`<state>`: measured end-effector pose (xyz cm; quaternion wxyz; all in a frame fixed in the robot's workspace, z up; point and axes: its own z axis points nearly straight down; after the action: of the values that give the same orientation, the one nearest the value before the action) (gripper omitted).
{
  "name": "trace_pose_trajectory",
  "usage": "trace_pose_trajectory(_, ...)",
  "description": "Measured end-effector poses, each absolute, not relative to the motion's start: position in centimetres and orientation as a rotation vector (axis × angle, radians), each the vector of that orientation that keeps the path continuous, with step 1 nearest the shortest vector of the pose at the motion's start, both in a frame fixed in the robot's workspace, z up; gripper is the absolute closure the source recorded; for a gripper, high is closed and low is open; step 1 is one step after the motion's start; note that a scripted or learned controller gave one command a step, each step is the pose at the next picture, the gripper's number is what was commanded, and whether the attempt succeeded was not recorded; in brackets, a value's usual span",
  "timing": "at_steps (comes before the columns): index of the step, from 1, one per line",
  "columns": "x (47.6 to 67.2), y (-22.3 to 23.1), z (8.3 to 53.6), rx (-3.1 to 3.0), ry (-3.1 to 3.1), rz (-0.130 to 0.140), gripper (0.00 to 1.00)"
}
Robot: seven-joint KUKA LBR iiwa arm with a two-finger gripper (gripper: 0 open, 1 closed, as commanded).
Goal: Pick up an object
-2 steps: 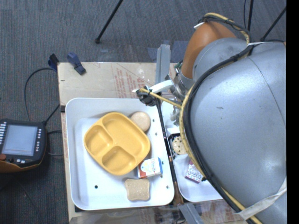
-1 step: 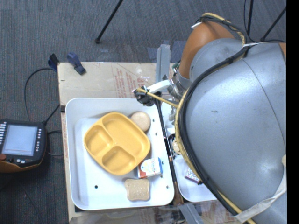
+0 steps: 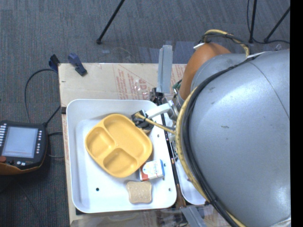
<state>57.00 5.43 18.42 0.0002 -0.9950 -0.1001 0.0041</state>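
Seen from above at a slant. At far left, a dark handheld control screen with an orange edge (image 3: 21,145) rests on the grey carpet floor (image 3: 47,22). Next comes the pale board surface (image 3: 109,79), with a small blue clamp (image 3: 77,64) at its back left corner. On the surface sits the shallow white left bin (image 3: 87,188). Inside it, a yellow plastic plate with three compartments (image 3: 118,144) lies flat in the middle. A tan slice of toast (image 3: 139,192) lies by the near wall. Just beside it, touching the plate's near right edge, is a small white carton with blue and red print (image 3: 152,170). My jaws are over the plate's far right rim; I cannot tell how far open they are or whether they grip anything. My bulky grey arm (image 3: 241,136) covers most of the white right bin (image 3: 188,189).
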Motion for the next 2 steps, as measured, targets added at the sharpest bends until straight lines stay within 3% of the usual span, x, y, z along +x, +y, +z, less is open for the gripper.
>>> trace_pose_trajectory(1,58.9,12.5,10.3,-3.114,-0.418,0.023,1.0)
trace_pose_trajectory(2,59.2,15.7,17.2,-3.119,-0.354,-0.001,1.0)
